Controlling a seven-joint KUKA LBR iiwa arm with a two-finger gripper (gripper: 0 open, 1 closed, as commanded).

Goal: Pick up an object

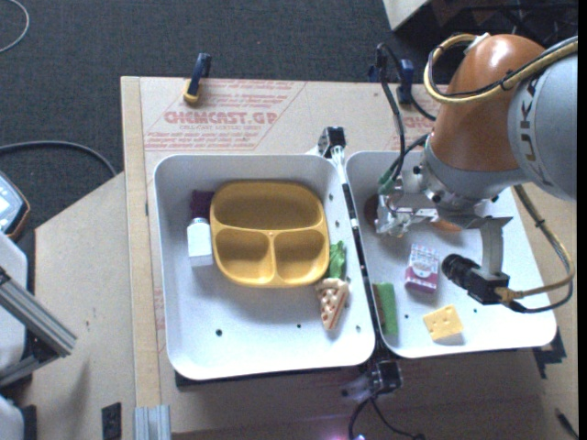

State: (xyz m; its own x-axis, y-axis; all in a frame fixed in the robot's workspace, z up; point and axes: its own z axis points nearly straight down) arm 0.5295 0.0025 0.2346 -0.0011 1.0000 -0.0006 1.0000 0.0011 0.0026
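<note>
Open floor beside yellow tray (269, 232), left bin (174, 273)

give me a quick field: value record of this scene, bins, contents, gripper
left bin: yellow divided tray, white bottle, dark purple item, waffle-patterned wedge, green piece
right bin: pink carton, yellow cheese block, green stick
gripper: low over the right bin's far left part
grasp: nothing seen between its fingers
bench: printed board under both bins, clamp at its far edge
</note>
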